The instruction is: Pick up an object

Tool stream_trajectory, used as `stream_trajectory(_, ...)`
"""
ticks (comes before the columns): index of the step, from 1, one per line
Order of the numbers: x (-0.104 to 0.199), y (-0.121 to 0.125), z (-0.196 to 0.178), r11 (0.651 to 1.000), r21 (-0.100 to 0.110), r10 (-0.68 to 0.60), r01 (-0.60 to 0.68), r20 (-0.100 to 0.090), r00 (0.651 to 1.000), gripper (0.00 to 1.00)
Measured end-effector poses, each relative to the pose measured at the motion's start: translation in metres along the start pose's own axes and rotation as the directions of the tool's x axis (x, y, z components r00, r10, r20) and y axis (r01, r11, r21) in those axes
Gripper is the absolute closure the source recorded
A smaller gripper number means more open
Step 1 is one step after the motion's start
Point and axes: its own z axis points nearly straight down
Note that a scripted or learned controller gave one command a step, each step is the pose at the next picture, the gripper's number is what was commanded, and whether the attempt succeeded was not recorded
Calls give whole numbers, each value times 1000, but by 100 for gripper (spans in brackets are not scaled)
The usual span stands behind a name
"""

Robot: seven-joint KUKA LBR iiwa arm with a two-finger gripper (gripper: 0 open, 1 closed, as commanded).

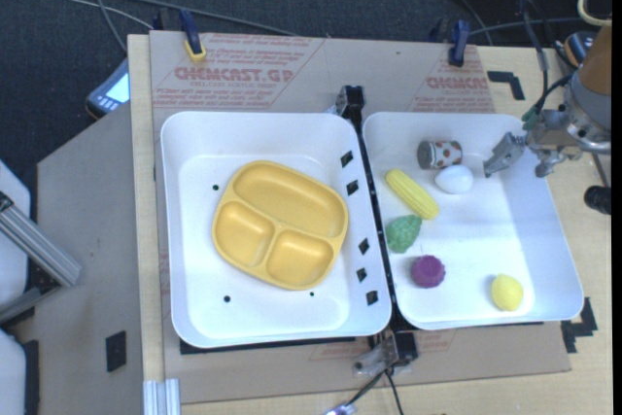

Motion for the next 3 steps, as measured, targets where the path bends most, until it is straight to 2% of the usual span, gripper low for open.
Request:
stream_trajectory(1,0,3,-8,1000,-14,-4,4,3,1000,0)
stream_trajectory(2,6,-5,41,1000,-8,-4,4,1,1000,0)
stream_trajectory(3,-1,-7,87,1000,-8,-3,3,2,1000,0)
